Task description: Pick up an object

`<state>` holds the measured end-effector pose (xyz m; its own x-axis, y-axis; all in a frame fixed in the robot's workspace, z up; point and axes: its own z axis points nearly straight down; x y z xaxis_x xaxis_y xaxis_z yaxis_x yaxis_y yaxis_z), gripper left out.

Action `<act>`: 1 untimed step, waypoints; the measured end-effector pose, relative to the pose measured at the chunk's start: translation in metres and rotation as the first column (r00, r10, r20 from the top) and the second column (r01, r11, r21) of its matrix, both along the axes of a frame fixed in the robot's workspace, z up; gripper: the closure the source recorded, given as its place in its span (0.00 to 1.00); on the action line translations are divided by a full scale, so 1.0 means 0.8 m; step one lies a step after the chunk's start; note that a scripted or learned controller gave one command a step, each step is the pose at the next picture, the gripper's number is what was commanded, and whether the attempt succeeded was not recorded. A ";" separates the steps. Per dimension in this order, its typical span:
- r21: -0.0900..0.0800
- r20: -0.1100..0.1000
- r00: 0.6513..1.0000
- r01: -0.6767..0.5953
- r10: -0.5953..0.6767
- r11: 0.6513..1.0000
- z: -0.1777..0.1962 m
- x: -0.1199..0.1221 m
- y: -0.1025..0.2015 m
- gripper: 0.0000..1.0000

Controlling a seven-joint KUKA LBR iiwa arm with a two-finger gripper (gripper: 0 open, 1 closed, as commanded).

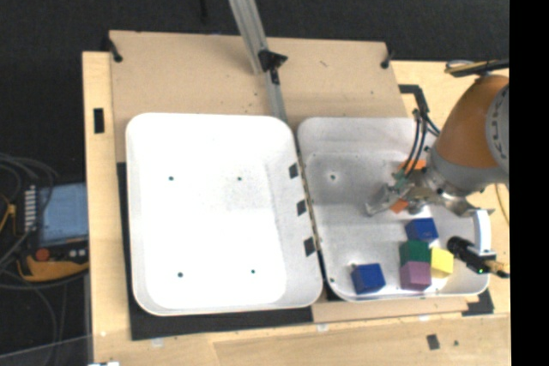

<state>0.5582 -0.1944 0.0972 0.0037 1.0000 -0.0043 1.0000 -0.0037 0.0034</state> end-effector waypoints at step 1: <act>0.002 0.005 1.000 0.006 -0.006 1.000 0.016 0.002 0.000 1.00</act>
<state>0.5598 -0.1944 0.1098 0.0094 1.0000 -0.0019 0.9999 -0.0094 0.0086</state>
